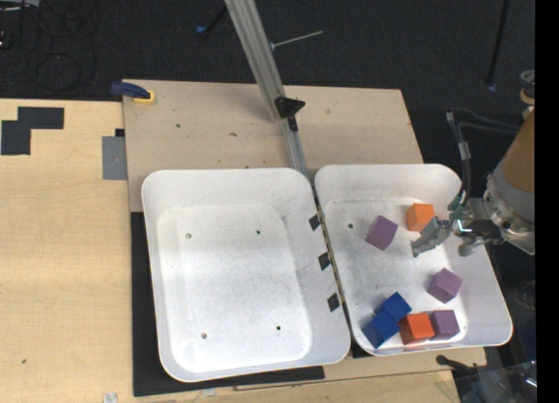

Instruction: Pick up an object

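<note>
Camera view: jaws (434,237) spread, nothing held.

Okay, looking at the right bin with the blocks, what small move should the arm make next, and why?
Probably a short shift toward the orange block at the bin's far side, then down onto it. The end effector sits over bare floor of the right bin, just beside that block, with nothing seen between its fingers. That block stands alone, unlike the blue, orange and purple blocks packed together at the near edge.
</note>
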